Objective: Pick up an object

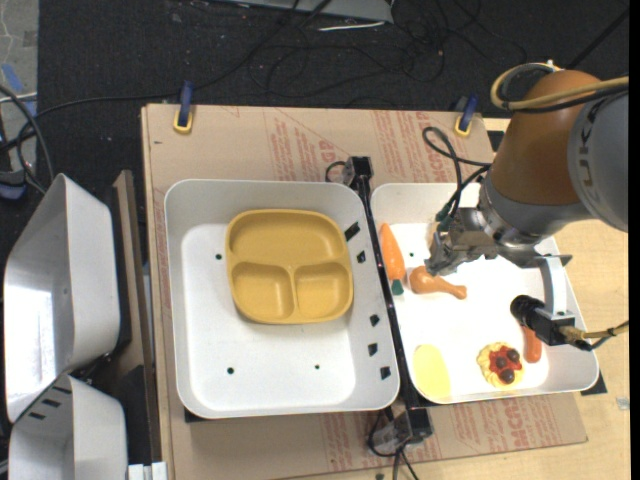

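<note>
My gripper hangs over the upper left part of the right bin, directly above the thick end of a brown toy drumstick. Whether it touches the drumstick I cannot tell. An orange toy carrot lies just left of the gripper along the bin's left wall. A pale yellow oval piece rests near the front wall. To its right sits a small yellow toy with red and dark spots, and beside that a short red-orange sausage.
The left bin holds a yellow divided plate in its upper middle. Cables run across the dark floor behind the bench. Grey-white containers stand off the bench at the far left.
</note>
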Action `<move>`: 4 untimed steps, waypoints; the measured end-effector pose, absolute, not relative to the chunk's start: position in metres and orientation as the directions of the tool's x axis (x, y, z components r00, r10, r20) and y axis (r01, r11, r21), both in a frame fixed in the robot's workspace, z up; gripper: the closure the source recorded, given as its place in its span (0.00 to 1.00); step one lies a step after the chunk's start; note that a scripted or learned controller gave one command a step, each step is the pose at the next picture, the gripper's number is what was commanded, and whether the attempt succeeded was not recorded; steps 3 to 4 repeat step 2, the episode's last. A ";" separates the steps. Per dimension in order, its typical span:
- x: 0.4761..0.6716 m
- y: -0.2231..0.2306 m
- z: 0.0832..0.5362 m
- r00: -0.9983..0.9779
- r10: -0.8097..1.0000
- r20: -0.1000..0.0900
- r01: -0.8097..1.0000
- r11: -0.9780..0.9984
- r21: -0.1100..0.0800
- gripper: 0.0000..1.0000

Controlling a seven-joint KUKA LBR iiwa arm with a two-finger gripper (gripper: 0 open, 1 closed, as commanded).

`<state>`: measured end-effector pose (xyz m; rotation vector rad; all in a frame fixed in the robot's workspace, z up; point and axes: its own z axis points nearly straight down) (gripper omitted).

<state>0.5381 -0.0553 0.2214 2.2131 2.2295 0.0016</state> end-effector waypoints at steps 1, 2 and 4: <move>0.558 0.003 0.231 -0.008 1.000 0.001 1.000 0.008 0.003 1.00; 0.577 0.058 0.221 -0.009 1.000 0.001 1.000 0.009 0.002 1.00; 0.577 0.058 0.221 -0.009 1.000 0.001 1.000 0.009 0.002 1.00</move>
